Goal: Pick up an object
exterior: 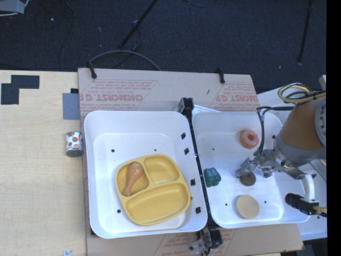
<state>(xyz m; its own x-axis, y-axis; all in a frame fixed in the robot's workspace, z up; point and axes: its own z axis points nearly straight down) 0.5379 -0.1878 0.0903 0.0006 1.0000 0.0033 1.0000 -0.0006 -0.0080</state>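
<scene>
Gripper point(248, 170) down in the right white bin point(224, 129), sitting right over a small dark brown round lump point(248, 180). Can't tell whether anything is clamped. Looks light and hard, probably a bit slick, so best pinched across the middle. Also close by: pink ring-shaped toy doughnut point(249, 138) further back, tan flat disc point(247, 206) nearer, green ridged plastic piece point(212, 176) to the left. All small, easy grabs.

A pink doughnut point(249, 138) lies flat near the right bin's far side. A small green block point(212, 177) rests by its left wall, a tan disc point(247, 206) near its front, a small brown lump point(247, 179) between them.
</scene>
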